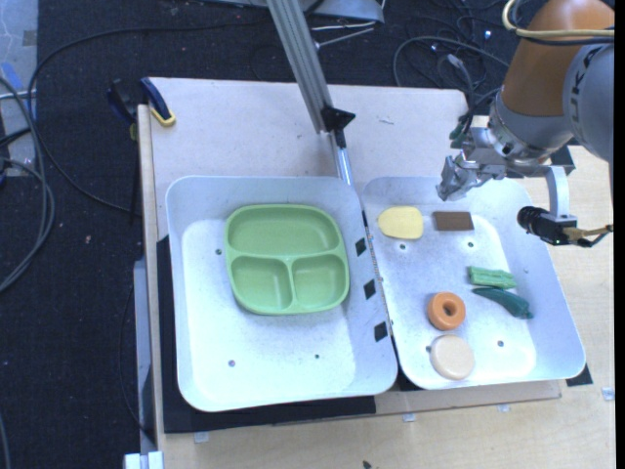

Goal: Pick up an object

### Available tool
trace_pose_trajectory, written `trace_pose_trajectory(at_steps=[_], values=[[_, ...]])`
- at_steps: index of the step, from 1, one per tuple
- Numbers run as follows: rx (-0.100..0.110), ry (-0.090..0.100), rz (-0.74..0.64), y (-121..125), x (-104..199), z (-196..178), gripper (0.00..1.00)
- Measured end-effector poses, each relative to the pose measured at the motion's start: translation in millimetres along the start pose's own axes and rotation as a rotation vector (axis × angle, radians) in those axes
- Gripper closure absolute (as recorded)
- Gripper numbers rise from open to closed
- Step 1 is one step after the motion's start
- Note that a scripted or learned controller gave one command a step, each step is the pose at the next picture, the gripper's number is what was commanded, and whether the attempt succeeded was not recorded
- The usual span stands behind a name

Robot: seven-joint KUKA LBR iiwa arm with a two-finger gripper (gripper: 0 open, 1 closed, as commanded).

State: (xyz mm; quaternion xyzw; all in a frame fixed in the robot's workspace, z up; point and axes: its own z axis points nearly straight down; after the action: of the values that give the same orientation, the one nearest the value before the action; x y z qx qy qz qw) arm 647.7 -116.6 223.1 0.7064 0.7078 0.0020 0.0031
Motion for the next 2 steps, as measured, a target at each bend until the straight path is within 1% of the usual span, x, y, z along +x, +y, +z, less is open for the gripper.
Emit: trace_pose_trajectory(at_steps=[1, 2], values=[[0.004, 0.001, 0.0, 0.8, 0.2, -8.8, 1.0], [0.009, 0.003, -0.004, -26.0, 49.4, -18.9, 1.0]])
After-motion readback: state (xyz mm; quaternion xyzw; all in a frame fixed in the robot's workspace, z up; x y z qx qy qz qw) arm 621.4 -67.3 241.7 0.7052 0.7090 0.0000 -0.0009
